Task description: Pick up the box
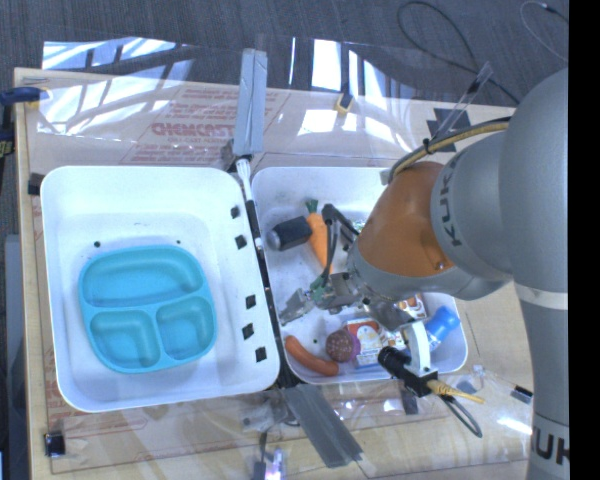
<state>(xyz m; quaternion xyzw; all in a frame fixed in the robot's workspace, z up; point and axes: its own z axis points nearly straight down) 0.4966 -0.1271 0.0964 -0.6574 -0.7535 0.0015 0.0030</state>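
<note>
The arm, cut off by the picture's right side, covers much of the right bin, hiding the floor beneath its orange band. The gripper lies partly under that band, and its fingers are too small and cluttered to read. The box, just below the gripper, is overlapped by a dark round item and by the wrist, so its full outline cannot be made out. A carrot above the gripper is crossed by a black cable. A blue thing right of the box is half hidden.
</note>
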